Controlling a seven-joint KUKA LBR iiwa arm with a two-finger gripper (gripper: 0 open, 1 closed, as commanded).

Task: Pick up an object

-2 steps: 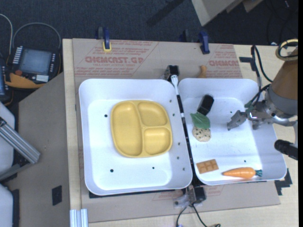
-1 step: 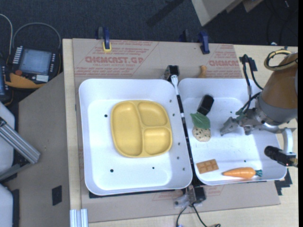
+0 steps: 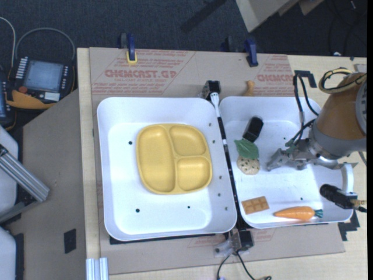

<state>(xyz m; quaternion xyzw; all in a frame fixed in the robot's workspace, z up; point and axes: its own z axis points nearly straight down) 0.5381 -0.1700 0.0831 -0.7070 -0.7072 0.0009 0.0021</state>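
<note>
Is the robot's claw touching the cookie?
Apart. In the camera view, the gripper sits to the right of the cookie, and a strip of bare white bin floor shows plainly between them.

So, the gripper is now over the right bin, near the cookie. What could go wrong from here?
1. The cookie touches the green leaf, so the gripper might catch both or push one aside.
2. The cookie lies near the bin wall; a nudge could press it against the wall, where grasping is harder.
3. The carrot and cracker lie close to the bin's front rim, awkward for a later pick.
</note>
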